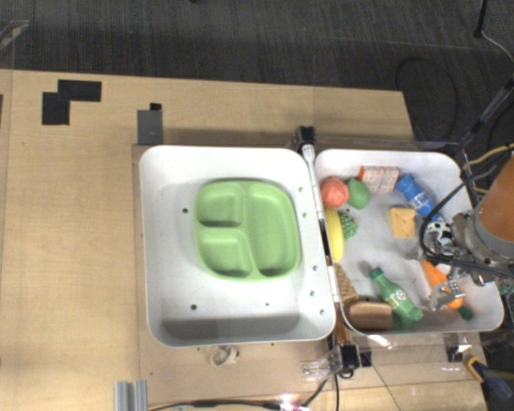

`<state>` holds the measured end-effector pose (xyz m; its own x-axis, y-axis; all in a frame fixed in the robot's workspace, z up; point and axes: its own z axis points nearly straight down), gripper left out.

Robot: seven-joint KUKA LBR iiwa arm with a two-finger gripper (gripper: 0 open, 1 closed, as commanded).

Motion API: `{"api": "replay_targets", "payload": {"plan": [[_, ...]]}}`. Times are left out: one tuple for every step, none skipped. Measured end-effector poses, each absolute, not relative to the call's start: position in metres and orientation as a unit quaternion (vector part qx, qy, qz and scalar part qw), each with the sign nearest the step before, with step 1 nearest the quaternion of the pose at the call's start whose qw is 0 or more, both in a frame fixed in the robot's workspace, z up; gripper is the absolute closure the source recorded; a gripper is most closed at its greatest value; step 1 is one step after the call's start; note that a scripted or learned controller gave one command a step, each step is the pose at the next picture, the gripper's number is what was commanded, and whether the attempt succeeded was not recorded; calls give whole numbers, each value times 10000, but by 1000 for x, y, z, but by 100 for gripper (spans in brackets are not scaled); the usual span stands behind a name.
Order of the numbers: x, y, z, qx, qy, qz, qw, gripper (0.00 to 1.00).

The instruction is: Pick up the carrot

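Orange, the small plastic carrot (434, 273) lay near the right wall of the right-hand shallow white bin (370, 163), with the two-finger metal gripper (446, 291) directly over its lower end. You could not have told from this view whether the gripper was open or closed, nor whether it had the carrot. The grey arm with its orange band (505, 200) reached in over the bin's right edge, trailing black cables. In the same bin you had a green plastic bottle (395, 296) lying slanted near the front, a brown bread-like piece (370, 315) just left of it at the front wall, a yellow banana (333, 235) along the left wall, a red-orange round fruit (334, 193) touching a green round one (358, 193), a blue bottle (415, 193) near the back and a tan sponge-like block (403, 222) below that. The left white bin (167, 229) held a light green three-compartment tray (245, 228), set about mid-bin.
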<state>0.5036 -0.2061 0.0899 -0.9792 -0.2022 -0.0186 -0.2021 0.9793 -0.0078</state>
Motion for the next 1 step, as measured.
{"api": "replay_targets", "payload": {"plan": [[541, -182, 90, -186, 9998, -11, 73, 0]]}}
